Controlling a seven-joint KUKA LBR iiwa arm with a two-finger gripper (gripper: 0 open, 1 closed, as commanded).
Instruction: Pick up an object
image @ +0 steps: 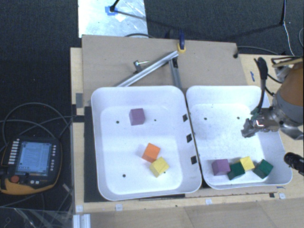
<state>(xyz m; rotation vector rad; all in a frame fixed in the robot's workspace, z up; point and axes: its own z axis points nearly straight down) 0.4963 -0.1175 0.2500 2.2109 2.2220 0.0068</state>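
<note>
My gripper hangs over the right bin, near its right side, above the white floor. Nothing shows between its tips. Along that bin's front edge lie a purple cube, a dark green cube, a yellow cube and another green cube, all well below the gripper in the view. The left bin holds a purple cube, an orange cube and a yellow cube touching it.
A metal bar lies slanted on the cardboard sheet behind the bins. A teach pendant with cables rests on the floor at the left. The arm's grey body fills the right edge.
</note>
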